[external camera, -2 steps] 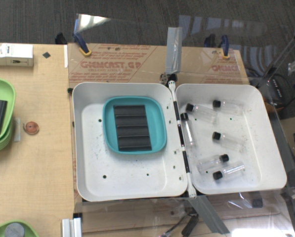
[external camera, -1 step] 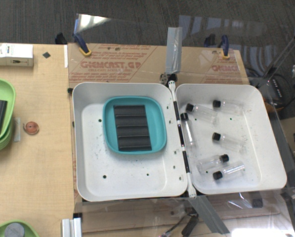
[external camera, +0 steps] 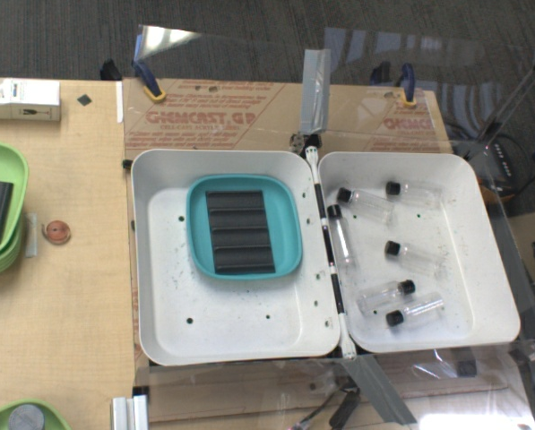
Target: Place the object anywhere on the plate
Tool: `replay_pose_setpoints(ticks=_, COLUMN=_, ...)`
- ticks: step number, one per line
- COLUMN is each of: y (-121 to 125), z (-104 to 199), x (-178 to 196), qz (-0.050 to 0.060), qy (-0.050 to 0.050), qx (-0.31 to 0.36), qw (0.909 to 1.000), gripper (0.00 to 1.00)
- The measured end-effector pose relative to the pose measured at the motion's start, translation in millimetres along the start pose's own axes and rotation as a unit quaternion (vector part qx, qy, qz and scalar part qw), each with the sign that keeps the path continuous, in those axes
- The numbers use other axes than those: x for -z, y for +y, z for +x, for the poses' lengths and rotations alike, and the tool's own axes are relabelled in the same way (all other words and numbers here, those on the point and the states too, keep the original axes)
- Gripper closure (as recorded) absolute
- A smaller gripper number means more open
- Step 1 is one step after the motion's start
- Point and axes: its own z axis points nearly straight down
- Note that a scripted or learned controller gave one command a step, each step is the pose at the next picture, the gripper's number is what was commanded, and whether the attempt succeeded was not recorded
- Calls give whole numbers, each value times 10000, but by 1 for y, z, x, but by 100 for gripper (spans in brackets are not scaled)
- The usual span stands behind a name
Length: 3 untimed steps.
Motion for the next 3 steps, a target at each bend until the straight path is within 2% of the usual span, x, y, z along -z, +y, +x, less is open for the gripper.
replay_pose_setpoints(ticks=1, y=2, z=-3, x=0, qz=-7, qy=3, qx=-737, qw=9973, gripper=0)
replay_pose_setpoints(ticks=3, y=7, z=-8, x=0, qz=-7, qy=4, qx=-1937, qw=9811, gripper=0)
